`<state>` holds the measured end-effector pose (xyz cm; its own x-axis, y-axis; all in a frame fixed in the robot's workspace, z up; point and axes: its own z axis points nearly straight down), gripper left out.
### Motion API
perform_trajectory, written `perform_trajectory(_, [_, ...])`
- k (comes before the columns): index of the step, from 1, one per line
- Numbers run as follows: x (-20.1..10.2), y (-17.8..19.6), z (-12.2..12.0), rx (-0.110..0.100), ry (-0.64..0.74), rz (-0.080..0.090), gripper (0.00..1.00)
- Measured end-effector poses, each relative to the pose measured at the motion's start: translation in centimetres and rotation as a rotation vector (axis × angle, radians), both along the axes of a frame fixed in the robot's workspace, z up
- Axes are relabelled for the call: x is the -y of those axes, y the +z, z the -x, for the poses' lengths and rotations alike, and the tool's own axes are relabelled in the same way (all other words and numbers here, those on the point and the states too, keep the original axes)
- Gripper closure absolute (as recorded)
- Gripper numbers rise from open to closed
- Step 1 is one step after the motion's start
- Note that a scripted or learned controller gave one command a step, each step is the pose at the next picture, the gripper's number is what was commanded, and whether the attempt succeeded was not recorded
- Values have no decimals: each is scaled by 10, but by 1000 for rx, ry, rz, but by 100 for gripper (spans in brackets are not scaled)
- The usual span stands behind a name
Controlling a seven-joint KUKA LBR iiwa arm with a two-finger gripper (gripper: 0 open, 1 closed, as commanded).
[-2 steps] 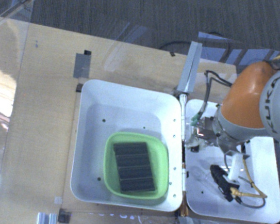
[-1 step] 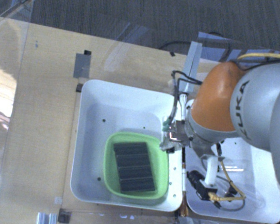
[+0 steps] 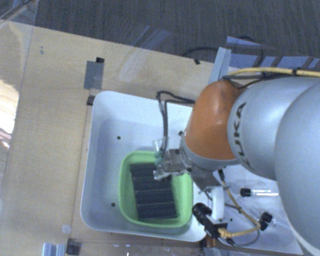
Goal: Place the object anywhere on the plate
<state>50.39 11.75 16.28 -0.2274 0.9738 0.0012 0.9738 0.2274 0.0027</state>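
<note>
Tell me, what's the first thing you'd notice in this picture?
The huge grey arm with its orange band reaches in from the right. Below it, a bright green plate sits in the white bin, with a dark ridged object lying on it. The tool hangs over the plate's upper edge.

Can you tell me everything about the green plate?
The green plate is light green, squarish with rounded corners and a raised rim; it looks like plastic. It sits flat in the white bin, toward the near right corner. A dark, ridged rectangular object lies across its middle. The gripper hangs over its far edge, hiding that part.
</note>
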Motion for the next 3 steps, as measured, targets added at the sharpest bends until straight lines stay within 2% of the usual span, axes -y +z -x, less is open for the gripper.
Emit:
perform_trajectory(1, [0,0,0,1,-1,0,0])
perform_trajectory(2, [0,11,-3,6,-1,-2,100])
perform_trajectory(3, [0,11,-3,6,-1,-2,0])
